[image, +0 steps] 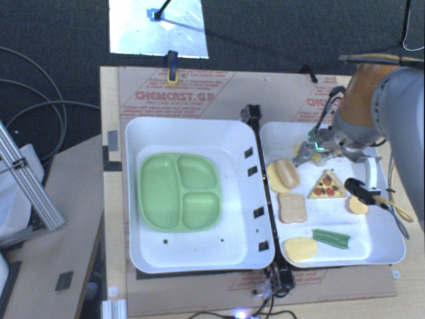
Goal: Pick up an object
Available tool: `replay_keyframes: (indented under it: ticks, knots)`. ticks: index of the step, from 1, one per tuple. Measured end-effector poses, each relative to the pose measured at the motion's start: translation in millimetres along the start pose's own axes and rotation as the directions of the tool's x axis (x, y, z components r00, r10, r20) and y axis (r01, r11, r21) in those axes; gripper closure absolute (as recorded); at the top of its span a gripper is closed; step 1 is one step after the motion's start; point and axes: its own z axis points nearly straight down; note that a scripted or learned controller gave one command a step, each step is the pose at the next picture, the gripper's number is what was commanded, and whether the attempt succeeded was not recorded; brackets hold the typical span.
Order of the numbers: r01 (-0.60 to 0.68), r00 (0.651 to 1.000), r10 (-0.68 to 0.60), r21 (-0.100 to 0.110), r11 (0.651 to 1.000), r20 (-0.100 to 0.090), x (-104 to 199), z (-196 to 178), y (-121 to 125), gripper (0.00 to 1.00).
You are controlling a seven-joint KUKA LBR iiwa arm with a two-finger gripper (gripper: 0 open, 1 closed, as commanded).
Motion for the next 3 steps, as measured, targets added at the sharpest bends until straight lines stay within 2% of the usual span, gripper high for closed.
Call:
replay_keyframes:
  ticks: [1,2,3]
  knots:
    - [-0.013,1.000,0.013,0.006,1.000,0.000,-49.0,-0.5,-123.2,0.00]
    - [-0.005,1.000,0.005,-0.006,1.000,0.003,-45.7,-12.1,-116.3,1.00]
    - [0.003,1.000,-0.003,-0.007,1.000,0.003,15.8,-2.6,-82.4,1.00]
